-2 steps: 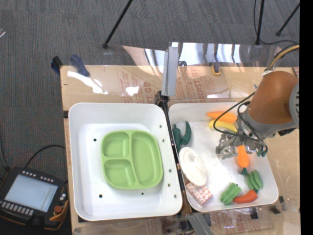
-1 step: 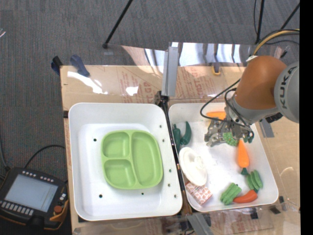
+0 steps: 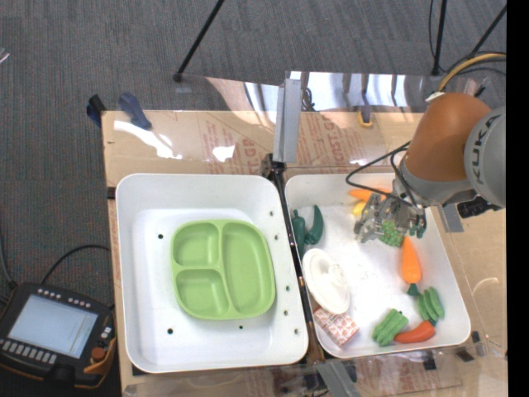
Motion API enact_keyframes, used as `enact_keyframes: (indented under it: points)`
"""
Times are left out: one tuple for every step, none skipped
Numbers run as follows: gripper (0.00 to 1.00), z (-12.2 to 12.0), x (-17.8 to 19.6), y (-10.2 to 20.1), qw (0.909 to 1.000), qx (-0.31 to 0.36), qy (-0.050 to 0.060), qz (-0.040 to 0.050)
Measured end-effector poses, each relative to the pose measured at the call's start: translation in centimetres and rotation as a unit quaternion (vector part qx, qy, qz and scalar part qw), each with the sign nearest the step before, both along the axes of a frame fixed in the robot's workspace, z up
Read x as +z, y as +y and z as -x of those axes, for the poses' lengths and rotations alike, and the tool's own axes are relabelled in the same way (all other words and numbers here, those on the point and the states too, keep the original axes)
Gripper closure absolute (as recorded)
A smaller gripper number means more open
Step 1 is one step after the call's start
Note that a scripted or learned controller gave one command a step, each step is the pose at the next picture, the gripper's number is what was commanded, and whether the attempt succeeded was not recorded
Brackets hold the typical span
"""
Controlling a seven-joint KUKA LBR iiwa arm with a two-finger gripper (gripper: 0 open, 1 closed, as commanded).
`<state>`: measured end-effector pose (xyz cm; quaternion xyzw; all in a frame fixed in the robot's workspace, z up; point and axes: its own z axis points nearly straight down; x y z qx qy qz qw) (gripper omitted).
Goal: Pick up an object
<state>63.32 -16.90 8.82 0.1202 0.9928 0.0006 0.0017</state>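
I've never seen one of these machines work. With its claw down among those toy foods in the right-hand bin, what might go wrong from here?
The gripper sits low among crowded toys, so it may well close on nothing or catch two at once. A green leafy toy and a carrot lie right beside it, and either could get knocked aside. The toys near the bin's wall also leave little room for the arm.

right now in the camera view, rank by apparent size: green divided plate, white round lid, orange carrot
1. green divided plate, clearly largest
2. white round lid
3. orange carrot, smallest; it is narrower than the lid
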Motion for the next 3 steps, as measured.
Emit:
enact_keyframes:
  points:
    - [1.0,-0.1,0.1,-2.3,0.9997,-0.025,-0.001,0.0002]
    - [1.0,-0.6,0.0,0.9,0.999,-0.045,0.001,-0.0008]
    - [1.0,-0.3,0.0,1.1,0.9878,-0.156,0.002,-0.0006]
